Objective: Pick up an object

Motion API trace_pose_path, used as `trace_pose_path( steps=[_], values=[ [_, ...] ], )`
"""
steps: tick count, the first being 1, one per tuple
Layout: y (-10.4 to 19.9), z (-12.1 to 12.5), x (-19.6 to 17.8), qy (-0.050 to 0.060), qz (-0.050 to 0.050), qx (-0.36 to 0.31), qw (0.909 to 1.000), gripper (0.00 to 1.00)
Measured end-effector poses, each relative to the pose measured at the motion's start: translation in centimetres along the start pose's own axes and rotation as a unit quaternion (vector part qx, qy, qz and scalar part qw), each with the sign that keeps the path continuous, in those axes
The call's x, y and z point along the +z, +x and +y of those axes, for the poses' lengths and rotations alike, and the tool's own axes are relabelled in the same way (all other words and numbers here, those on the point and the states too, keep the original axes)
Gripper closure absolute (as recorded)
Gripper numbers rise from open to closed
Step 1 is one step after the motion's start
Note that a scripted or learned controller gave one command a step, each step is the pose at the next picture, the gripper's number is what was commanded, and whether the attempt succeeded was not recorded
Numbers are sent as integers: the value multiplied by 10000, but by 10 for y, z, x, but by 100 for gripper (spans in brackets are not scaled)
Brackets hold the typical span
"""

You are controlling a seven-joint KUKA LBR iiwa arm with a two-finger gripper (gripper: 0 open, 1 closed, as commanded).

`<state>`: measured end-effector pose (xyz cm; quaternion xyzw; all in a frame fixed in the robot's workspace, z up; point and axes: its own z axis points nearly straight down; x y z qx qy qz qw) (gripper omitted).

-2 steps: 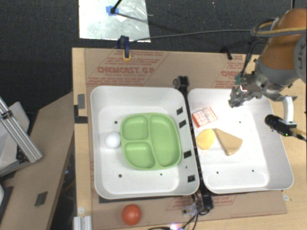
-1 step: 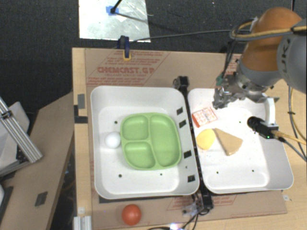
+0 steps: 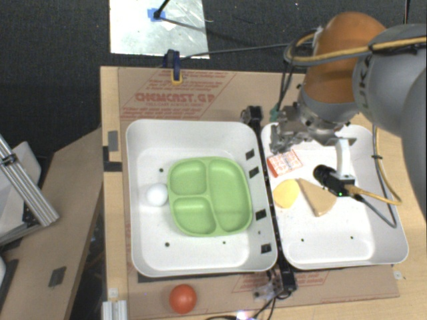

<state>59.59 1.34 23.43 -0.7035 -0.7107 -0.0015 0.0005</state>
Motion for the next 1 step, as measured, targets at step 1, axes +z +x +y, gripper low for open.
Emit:
trace_pose_path(
  steps=[1],
  values=[
    [57,-11,11,1,-3,-2,10000,100]
  ],
)
